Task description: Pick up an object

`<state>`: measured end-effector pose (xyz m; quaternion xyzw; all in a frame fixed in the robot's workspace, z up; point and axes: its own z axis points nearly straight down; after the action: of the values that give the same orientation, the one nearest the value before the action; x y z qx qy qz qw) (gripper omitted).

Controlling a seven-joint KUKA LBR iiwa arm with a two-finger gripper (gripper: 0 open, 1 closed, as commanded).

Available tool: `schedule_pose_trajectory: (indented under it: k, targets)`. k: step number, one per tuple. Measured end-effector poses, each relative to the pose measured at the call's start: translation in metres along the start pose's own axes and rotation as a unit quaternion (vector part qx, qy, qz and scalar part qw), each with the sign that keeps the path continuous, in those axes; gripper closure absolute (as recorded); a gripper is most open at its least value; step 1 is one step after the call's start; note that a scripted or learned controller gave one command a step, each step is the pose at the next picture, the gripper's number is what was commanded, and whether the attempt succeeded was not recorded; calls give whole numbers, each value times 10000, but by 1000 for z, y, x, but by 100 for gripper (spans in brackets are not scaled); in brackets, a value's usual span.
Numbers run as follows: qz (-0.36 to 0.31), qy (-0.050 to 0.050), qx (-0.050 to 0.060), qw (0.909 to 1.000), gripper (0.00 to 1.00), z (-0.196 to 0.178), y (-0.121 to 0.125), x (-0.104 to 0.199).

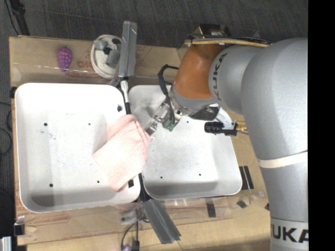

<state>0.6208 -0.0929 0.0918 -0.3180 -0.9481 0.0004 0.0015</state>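
Observation:
A pink cloth (121,149) lies crumpled across the divider between the two white bins, mostly in the left bin (57,140), with its right edge hanging over into the right bin (193,161). My gripper (152,126) reaches down from the orange-banded wrist and sits at the cloth's upper right edge, touching or just above it. The cloth bunches up toward the gripper there. The arm's grey body covers the right side of the right bin.
On the bench behind the left bin rest a small purple grape-like object (64,58) and a white coiled item (106,54). A grey bar (127,48) stands at the back between the bins, and a grey bracket (159,221) at the front.

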Motion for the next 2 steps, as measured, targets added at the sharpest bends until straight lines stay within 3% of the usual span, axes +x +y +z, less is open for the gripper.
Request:
schedule_pose_trajectory:
  k: [1, 2]
  targets:
    - [508, -14, -8, 9987, 0, -101, 16, 80]
    - [2247, -9, -4, 9744, 0, -100, 23, 50]
